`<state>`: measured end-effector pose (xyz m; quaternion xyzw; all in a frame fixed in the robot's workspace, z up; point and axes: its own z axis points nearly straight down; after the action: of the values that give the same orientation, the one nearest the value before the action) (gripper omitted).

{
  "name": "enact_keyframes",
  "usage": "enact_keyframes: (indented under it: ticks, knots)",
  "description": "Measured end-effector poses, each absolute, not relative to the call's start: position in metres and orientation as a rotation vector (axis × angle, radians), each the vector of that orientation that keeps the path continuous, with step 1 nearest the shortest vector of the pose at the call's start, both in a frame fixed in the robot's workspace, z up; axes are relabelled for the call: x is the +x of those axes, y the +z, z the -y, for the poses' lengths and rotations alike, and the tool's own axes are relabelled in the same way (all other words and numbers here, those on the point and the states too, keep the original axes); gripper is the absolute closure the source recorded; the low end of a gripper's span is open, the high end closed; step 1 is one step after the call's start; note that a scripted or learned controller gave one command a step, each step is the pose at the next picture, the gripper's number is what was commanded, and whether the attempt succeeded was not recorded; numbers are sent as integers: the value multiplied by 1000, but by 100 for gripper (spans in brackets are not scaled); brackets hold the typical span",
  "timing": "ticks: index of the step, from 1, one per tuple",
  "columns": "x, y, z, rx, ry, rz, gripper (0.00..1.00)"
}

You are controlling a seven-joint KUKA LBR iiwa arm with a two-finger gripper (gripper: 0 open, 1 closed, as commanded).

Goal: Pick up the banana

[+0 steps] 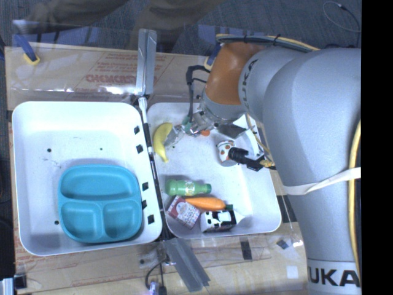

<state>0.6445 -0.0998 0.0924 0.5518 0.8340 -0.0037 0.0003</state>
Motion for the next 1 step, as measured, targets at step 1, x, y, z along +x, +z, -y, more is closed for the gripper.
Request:
enact_keyframes:
  ticks: [1]
  knots:
    - [653,102,102,1756,-15,-2625,0]
